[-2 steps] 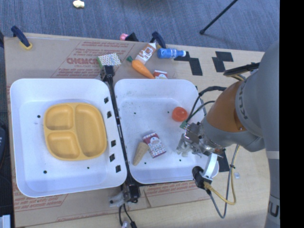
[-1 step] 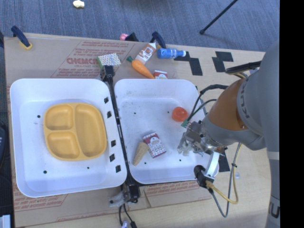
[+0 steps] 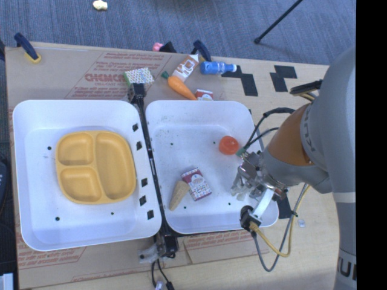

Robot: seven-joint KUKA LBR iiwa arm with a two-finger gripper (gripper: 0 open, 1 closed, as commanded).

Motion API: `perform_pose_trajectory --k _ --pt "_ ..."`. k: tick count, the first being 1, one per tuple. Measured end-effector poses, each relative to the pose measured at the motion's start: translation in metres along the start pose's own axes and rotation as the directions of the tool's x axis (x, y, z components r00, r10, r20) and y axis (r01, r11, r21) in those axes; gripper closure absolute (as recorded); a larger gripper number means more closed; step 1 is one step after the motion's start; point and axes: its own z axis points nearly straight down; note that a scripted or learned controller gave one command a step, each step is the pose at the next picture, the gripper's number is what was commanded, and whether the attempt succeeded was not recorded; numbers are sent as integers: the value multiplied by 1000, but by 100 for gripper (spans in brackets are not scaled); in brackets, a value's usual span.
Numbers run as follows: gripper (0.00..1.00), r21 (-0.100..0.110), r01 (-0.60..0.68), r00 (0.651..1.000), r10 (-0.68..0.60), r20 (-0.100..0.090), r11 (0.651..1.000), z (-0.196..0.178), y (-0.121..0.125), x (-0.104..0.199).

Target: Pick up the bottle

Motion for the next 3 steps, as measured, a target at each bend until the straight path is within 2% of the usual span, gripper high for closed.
perform_pose_trajectory --k 1,2,3 --pt "100 1 6 1000 -6 0 1000 -10 0 0" --pt "100 4 -203 979 203 -1 979 -76 -5 6" --pt "100 8 -417 909 417 1 909 -5 7 -4"
